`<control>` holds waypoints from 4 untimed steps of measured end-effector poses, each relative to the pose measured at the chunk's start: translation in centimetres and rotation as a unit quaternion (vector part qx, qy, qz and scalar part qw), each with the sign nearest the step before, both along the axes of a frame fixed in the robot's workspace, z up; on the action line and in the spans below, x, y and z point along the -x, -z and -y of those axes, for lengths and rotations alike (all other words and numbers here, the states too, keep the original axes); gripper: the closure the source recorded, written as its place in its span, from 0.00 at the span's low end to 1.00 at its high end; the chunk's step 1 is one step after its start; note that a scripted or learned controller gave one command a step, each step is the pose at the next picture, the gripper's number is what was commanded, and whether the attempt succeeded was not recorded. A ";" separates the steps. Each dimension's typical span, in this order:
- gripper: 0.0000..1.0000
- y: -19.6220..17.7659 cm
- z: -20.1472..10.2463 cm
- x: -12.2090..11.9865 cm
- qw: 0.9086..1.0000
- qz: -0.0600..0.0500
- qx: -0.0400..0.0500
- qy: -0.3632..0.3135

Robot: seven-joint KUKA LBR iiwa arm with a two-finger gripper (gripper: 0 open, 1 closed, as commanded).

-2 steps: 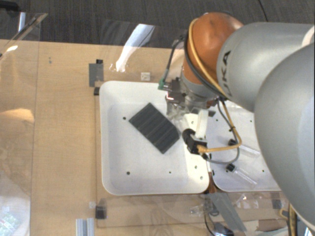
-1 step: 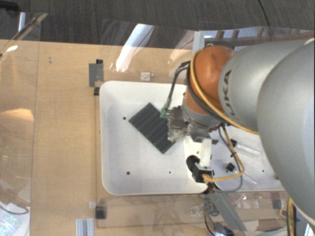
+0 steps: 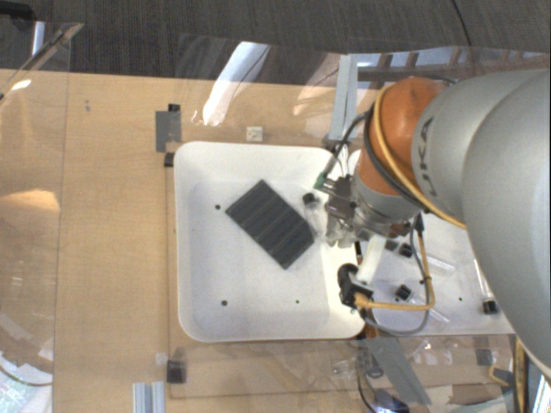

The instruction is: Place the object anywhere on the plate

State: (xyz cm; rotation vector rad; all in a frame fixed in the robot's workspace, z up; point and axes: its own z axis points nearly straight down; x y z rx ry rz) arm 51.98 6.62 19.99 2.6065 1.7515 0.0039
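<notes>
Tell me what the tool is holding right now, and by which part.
It cannot be told. The tool sits at the left bin's right edge beneath the arm's wrist; the dark ridged plate lies apart from it.

Bright, even overhead light fills the scene, and the white bin (image 3: 198,299) is nearly washed out. Pale glare streaks cross the clear panel (image 3: 232,76) near the top. The near, large arm (image 3: 482,162) looks soft, shadows stay faint

Your grey arm (image 3: 482,153) reaches in from the right, orange-banded wrist (image 3: 400,132) poised over the left bin's (image 3: 198,317) right edge.
</notes>
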 end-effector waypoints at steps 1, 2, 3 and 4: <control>1.00 0.1 -3.6 -1.9 0.980 -0.001 0.000 0.200; 1.00 1.5 -2.8 -4.7 0.882 0.000 -0.002 0.471; 1.00 -4.6 -8.7 1.1 0.883 0.000 -0.002 0.470; 1.00 7.4 -11.4 3.3 0.885 -0.002 -0.001 0.465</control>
